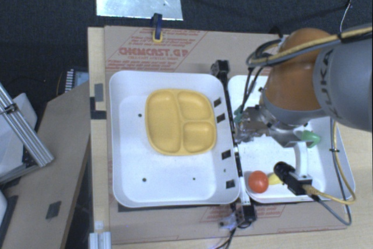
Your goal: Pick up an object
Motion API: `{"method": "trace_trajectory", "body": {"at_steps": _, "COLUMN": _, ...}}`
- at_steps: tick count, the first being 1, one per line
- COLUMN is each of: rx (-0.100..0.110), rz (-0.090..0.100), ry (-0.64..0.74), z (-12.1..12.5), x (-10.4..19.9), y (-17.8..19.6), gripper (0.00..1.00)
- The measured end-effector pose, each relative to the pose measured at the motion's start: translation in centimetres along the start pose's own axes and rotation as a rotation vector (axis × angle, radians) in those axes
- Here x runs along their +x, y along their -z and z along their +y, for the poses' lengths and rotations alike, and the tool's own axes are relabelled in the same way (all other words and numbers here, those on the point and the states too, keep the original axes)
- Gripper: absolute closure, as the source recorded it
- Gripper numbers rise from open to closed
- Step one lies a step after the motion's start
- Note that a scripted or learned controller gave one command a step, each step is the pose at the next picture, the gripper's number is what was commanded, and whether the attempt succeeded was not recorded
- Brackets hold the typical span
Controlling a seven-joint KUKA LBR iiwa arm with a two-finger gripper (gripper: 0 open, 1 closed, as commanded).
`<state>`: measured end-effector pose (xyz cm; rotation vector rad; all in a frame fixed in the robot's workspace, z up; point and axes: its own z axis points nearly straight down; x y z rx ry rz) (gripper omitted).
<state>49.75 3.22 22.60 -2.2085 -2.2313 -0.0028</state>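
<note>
A round red-orange plastic ball [258,182] is seen at the right white bin's [335,189] seven o'clock corner, touching a small yellow piece [274,179]. The gripper [247,125], at ten o'clock, is best lowered squarely over it; finger state cannot be told.

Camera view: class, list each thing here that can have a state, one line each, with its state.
Yellow tray: flat, upright, in the left bin, compartments bare.
Red ball: resting at the right bin's near edge, not gripped.
Green piece: in the right bin, partly hidden by the arm.
Arm: reaching over the right bin.
</note>
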Motion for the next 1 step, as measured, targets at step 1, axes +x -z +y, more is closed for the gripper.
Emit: {"method": "trace_trajectory", "body": {"at_steps": 1, "rx": 0.000, "rz": 0.000, "ry": 0.000, "z": -0.75, "x": 5.09, "y": -0.96, "gripper": 1.00}}
